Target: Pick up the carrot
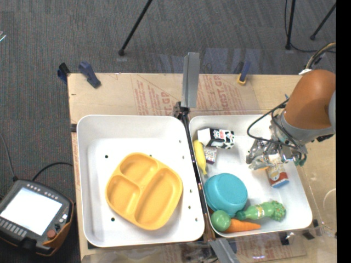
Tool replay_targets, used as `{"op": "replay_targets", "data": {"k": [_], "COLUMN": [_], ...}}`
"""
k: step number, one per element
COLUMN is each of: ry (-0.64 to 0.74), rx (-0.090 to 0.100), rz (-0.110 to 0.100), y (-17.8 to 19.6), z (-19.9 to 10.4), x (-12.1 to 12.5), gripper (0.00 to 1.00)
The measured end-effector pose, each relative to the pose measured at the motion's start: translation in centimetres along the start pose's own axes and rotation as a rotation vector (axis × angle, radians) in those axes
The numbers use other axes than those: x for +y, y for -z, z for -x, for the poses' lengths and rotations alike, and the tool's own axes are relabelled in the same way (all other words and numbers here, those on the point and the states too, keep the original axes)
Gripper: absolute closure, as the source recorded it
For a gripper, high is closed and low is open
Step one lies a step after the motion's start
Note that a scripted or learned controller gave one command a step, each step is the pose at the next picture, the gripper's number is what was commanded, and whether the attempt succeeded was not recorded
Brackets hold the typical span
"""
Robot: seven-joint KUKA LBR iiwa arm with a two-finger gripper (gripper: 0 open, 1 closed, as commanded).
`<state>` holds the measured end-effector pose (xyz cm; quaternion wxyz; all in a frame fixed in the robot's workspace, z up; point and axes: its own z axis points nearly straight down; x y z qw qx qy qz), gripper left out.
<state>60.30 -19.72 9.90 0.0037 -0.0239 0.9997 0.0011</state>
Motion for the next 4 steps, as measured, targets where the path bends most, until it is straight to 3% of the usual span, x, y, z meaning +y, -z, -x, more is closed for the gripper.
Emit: {"op": "replay_targets", "data": {"k": [1,2,3,4], "ry": [0.058,0.026,-0.038,0.294], "rx": [0.000,-0.002,0.002,0.002], "rz": [-0.008,-0.010,-0.004,-0.001], "y": [-0.9,-1.0,-1.0,6.0], "z": [-6.5,-2.7,-10.2,-1.6], "x": [5.1,6.7,9.1,6.4], "gripper": [0.00,0.00,0.00,0.00]}}
